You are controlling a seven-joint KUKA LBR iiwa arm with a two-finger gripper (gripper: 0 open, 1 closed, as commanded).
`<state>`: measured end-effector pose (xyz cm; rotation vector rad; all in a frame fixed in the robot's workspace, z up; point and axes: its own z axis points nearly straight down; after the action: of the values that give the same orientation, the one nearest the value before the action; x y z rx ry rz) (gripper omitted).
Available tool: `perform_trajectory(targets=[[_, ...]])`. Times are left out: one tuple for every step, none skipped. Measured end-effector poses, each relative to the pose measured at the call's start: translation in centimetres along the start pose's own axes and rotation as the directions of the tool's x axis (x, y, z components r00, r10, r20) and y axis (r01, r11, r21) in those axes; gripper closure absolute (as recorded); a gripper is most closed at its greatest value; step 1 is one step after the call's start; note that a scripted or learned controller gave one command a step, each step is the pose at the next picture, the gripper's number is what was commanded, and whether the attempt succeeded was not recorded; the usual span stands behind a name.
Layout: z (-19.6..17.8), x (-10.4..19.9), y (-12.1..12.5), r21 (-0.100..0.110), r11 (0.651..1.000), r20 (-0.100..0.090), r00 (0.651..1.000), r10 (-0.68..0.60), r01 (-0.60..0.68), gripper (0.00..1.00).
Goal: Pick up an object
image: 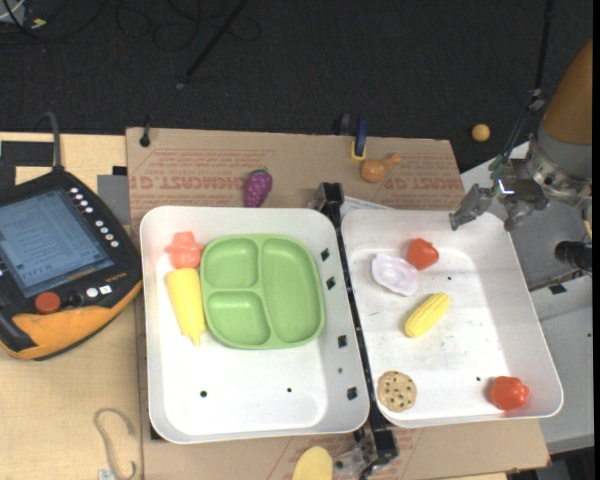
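Corn cob (426,315) lies mid right bin (540,340), between a cookie (396,391) and a red tomato (422,254). Our gripper (490,206) hovers over the bin's far right corner, fingers apart, holding nothing.

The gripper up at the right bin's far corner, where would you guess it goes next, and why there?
Probably a short move left and down toward the red pepper. The gripper hangs above the right bin's far rim with nothing between its fingers, so no pick has begun. That pepper looks like the nearest piece, lying apart from the white lump and the corn cob.
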<state>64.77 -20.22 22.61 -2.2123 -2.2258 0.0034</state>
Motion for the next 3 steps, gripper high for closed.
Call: perform_trajectory(targets=[[6.4,0.8,0.0,0.002,1.000,-0.001,1.000,-0.002,0.002,0.00],[11.3,1.6,-0.5,0.001,1.000,-0.002,1.000,0.005,-0.005,0.00],[14.0,1.9,-0.5,-0.001,1.000,0.000,1.000,0.000,0.000,0.00]])
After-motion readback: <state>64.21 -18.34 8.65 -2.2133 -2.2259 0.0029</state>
